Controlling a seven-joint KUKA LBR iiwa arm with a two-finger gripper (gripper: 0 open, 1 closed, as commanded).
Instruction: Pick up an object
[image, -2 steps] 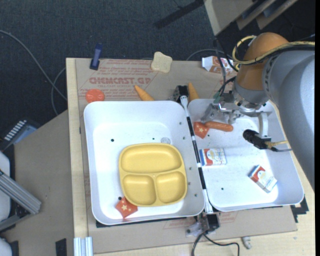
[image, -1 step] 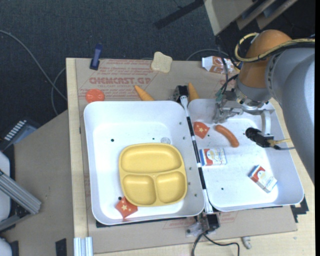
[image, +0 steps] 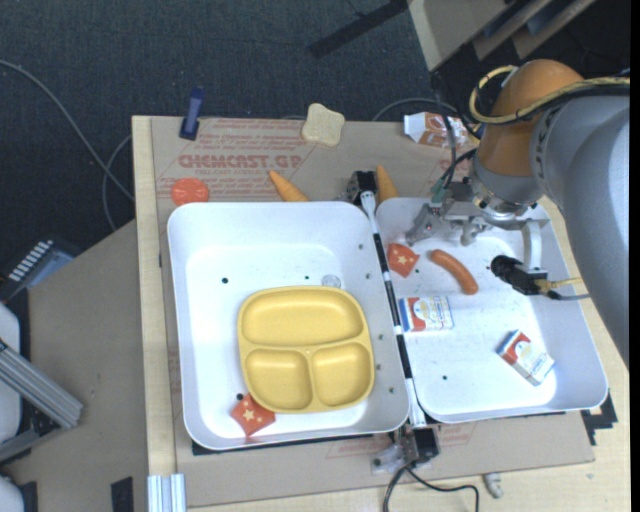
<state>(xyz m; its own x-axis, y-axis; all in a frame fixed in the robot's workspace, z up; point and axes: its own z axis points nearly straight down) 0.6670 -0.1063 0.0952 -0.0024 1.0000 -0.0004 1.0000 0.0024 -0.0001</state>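
Note:
My gripper (image: 448, 224) hangs over the far end of the right bin (image: 570, 395), under the arm's orange band. Just in front of it lies an orange-red sausage (image: 453, 270), a little apart from the gripper. To the left of the sausage, by the bin's left wall, sits a small red piece with a star (image: 401, 260). A red, white and blue carton (image: 427, 314) lies flat near the middle. A smaller red-and-white box (image: 526, 357) rests toward the near right. I see nothing held in the gripper.
The left bin (image: 195, 300) holds a yellow divided plate (image: 305, 347) and a red block (image: 252, 415) at its near corner. On the board behind the bins lie a bread slice (image: 323, 124), a carrot (image: 288, 187), an orange disc (image: 189, 190) and a blue object (image: 191, 113).

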